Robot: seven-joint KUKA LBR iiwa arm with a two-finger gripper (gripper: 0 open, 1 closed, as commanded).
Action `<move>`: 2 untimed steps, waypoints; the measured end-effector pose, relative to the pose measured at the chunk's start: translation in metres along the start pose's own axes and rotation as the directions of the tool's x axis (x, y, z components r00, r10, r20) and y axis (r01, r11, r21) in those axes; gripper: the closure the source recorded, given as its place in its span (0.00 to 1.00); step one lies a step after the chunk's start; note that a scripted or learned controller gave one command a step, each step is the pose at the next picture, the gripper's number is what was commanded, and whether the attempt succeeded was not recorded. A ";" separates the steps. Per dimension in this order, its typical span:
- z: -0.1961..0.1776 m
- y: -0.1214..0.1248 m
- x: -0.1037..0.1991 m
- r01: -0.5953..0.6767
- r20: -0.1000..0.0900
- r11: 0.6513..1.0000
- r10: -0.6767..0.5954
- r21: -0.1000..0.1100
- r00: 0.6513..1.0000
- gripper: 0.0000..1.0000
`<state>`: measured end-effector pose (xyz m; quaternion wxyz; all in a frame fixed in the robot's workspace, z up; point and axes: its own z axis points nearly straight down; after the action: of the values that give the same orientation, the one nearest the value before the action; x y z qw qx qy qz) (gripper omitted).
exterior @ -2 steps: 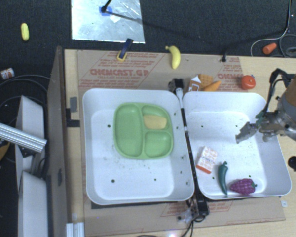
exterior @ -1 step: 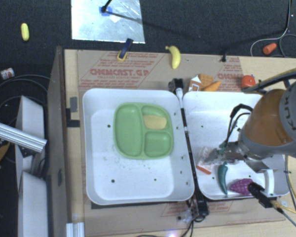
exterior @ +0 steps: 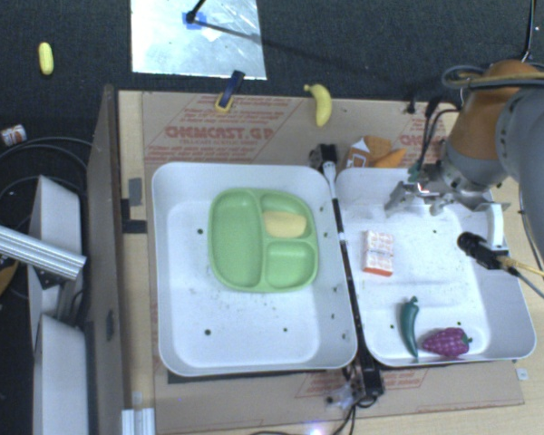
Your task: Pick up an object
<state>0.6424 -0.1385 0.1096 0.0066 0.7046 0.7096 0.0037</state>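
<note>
A grey KUKA arm's gripper (exterior: 417, 196) is hanging over the far end of the right bin (exterior: 517, 333), with bare white floor beneath it. Whether the tool is spread or pressed together cannot be told from this angle, and nothing is showing in its grasp.

The nearest candidate, a small white-and-orange packet (exterior: 378, 252), is lying just camera-side of the gripper and slightly to its left in the view. A green pepper (exterior: 409, 326) and a purple grape bunch (exterior: 445, 341) are sitting well beyond the packet, just beside each other at the bin's near wall.

The risks are looking plain. Closing where it is now, the tool is likely grabbing only air. The packet is lying flat, so the tool may be skidding over it rather than catching an edge. The pepper and grapes are crowding each other and the wall, inviting a double catch or a knock against the rim.

The count: two bins, one packet, one pepper and one grape bunch. Across the divider from the gripper, the left bin (exterior: 181, 333) is holding one green divided plate (exterior: 245, 243) with one yellow food piece (exterior: 285, 223) in a compartment. One banana (exterior: 320, 104) is lying outside the bins.
</note>
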 end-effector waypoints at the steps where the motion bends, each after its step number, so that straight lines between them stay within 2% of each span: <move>1: -0.057 -0.060 0.000 -0.007 -0.002 1.000 0.007 0.009 1.000 0.00; 2: -0.027 -0.124 0.001 -0.009 -0.006 1.000 0.009 0.021 1.000 0.00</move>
<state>0.5184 -0.1382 0.1349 -0.0027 0.7077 0.7066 -0.0016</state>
